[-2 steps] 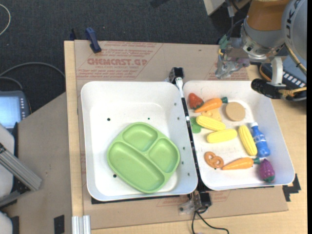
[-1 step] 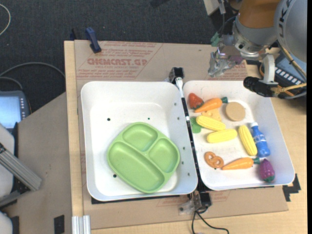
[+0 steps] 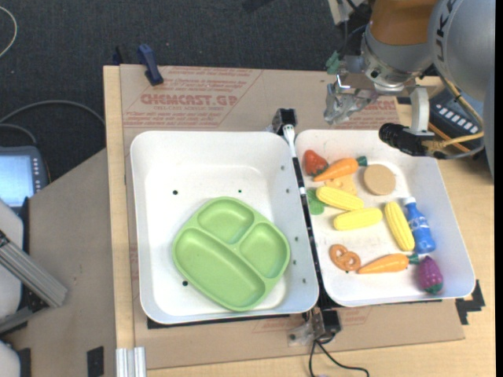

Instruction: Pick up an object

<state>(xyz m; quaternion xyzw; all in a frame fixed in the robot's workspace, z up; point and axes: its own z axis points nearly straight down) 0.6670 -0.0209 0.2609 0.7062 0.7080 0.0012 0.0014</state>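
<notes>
My gripper (image 3: 343,110) hangs above the far edge of the right bin (image 3: 452,246), with its fingers open and nothing between them. Below it in that bin lie a red strawberry (image 3: 314,162), a carrot (image 3: 339,169), a round tan cookie (image 3: 380,180), three yellow corn cobs (image 3: 357,218), a blue bottle (image 3: 418,228), a pretzel (image 3: 344,257), a second carrot (image 3: 384,264) and a purple fruit (image 3: 428,273). The strawberry and the first carrot lie nearest the gripper, slightly toward the camera.
The left bin (image 3: 157,163) holds a green divided plate (image 3: 230,251). A black clamp (image 3: 284,121) sits at the far end of the divider between the bins. A blue clip (image 3: 149,64) lies on the cardboard at the far left. The arm's black cable mount (image 3: 405,138) overhangs the right bin's far rim.
</notes>
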